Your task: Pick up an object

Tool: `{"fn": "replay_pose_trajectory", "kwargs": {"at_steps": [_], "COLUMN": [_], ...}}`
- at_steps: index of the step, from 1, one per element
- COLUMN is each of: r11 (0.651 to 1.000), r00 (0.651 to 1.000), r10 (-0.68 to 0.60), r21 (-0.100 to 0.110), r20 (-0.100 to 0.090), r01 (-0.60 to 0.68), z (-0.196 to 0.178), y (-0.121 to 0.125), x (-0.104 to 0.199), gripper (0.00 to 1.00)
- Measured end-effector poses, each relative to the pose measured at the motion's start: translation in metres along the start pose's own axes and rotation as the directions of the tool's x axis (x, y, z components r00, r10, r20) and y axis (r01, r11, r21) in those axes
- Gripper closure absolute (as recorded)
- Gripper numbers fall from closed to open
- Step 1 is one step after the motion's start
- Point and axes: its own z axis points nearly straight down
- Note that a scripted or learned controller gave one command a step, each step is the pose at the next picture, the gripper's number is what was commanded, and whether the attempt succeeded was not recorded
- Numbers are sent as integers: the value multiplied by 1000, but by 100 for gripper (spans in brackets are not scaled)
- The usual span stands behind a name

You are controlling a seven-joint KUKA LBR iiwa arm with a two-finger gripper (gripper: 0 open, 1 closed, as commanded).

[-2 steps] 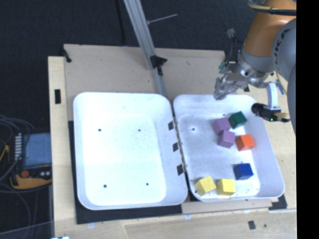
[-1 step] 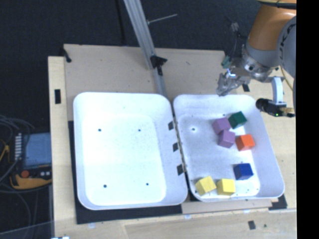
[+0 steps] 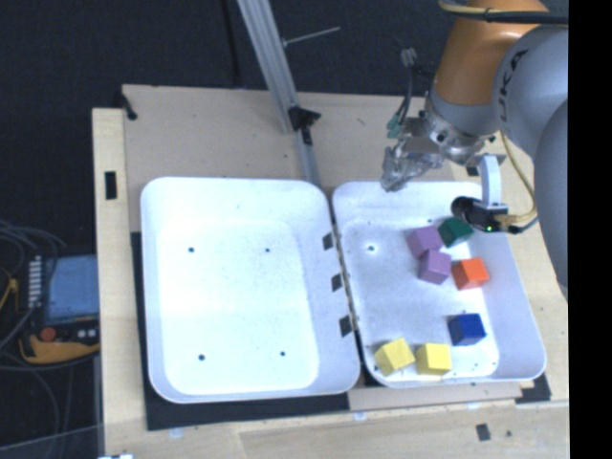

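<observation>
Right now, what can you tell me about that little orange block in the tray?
The orange block is a small cube, matte like foam or painted wood. It sits flat on the floor of the right bin, toward its right wall. A purple block lies just left of it, close or touching; I cannot tell which.

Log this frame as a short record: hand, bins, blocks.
hand: above the far rim of the right bin, nothing seen in it
left bin: white, beside the right bin
right bin: white, holds all blocks
purple blocks: two, and, touching
green block: far right, next to the purple pair
orange block: right of the purple pair
blue block: near right
yellow blocks: two, and, at the near rim
</observation>
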Motion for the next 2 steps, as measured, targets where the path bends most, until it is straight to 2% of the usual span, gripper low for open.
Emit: {"fn": "replay_pose_trajectory", "kwargs": {"at_steps": [1,2], "r11": [1000,1000], "r00": [1000,1000], "r10": [-1,-1], "r21": [0,-3], "r20": [-1,-2], "r01": [1,1], "z": [10,-4], "y": [-1,-2], "x": [54,109], "gripper": [100,100]}}
